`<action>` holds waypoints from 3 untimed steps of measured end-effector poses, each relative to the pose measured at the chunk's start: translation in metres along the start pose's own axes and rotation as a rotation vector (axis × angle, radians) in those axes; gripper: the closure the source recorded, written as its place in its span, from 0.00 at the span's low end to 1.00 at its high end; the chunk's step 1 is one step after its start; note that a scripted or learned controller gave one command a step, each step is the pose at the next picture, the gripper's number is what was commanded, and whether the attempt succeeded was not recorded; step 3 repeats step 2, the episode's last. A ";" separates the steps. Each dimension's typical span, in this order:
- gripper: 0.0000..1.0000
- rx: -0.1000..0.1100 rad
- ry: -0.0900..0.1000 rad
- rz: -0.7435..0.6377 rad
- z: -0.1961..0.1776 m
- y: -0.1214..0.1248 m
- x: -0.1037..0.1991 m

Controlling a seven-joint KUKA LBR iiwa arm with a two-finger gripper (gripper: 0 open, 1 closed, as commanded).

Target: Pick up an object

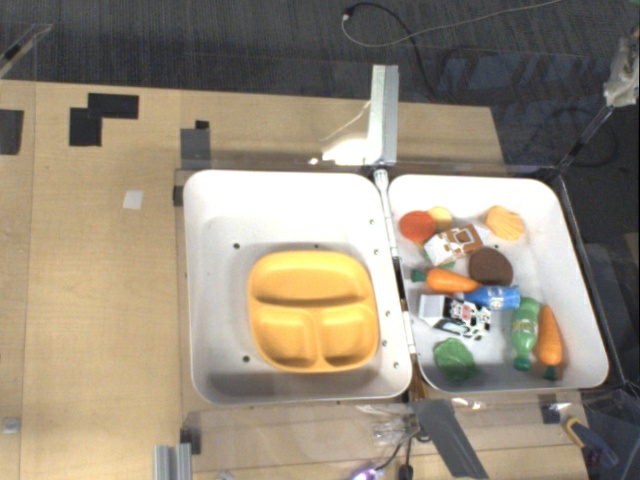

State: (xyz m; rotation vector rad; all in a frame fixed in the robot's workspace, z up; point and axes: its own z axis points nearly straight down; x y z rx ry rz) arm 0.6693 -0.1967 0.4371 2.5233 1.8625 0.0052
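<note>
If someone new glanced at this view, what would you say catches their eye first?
Most likely the yellow divided tray, lying alone in the middle of the left bin. Next comes the bright clutter in the right bin: an orange carrot across its centre, a second carrot beside a green bottle near the front right corner, and a brown round piece among them.

Counter point(90, 298): pale matt wood | bins point(215, 268): smooth white plastic, soft sheen | divided tray point(312, 308): smooth yellow plastic | toy food point(470, 288): glossy coloured plastic
</note>
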 end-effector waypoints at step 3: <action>1.00 -0.012 0.001 -0.010 -0.026 0.001 0.003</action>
